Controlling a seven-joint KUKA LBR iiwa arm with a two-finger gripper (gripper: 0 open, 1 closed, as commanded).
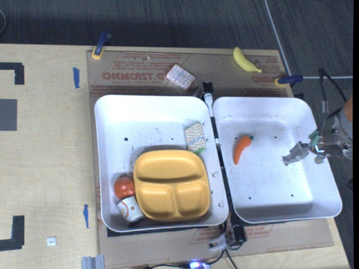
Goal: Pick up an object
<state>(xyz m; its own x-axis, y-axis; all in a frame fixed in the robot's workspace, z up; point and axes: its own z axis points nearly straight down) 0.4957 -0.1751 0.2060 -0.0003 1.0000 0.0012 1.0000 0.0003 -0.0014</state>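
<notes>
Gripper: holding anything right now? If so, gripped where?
Nothing is held. The gripper hangs over the right bin with nothing between its fingers, and the toy carrot lies apart from it on the bin floor, to the gripper's left in the view.

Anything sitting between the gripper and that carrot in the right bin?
No. In the camera view, just bare white floor of the right bin lies between the gripper and the carrot.

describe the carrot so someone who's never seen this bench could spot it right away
Find the right bin of the two white bins. The carrot lies on its floor toward the left wall, left of the gripper. It is small and orange with a green top, apart from everything else.
</notes>
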